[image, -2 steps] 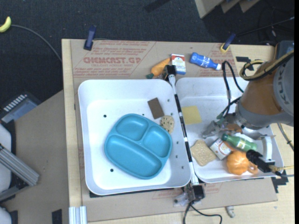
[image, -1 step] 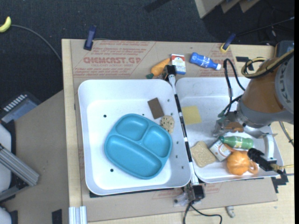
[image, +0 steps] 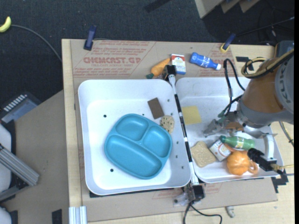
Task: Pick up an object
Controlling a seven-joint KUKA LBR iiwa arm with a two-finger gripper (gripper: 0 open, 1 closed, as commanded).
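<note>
Nearest the camera, along the front of the right bin [image: 205,90], lie a round orange fruit [image: 238,163], glossy and smooth, a rough tan slice of bread [image: 202,154] and a small white carton [image: 218,149]. Just above them a green bottle [image: 239,142] rests on its side, slick plastic with a white cap end. In the left bin [image: 88,101] sits a blue divided plate [image: 138,145], moulded plastic with three hollows; beside its far edge are a speckled cookie [image: 167,122] and a flat brown block [image: 156,108].

The pincer [image: 212,127] hangs low over the right bin floor, just left of the green bottle; whether it is apart or together I cannot tell. Nothing can be seen held in it. Judging by that, the step in hand is the reach and descent, with no object lifted yet. The next move likely calls for settling squarely over one item, the bottle or carton being closest, and the bottle's round side may roll.

Further back lies a pale yellow square [image: 191,114], thin and matte. Beyond the bins, on the tabletop [image: 117,59], rest a blue bottle [image: 204,61], a small box [image: 178,63] and an orange toy [image: 161,66]
</note>
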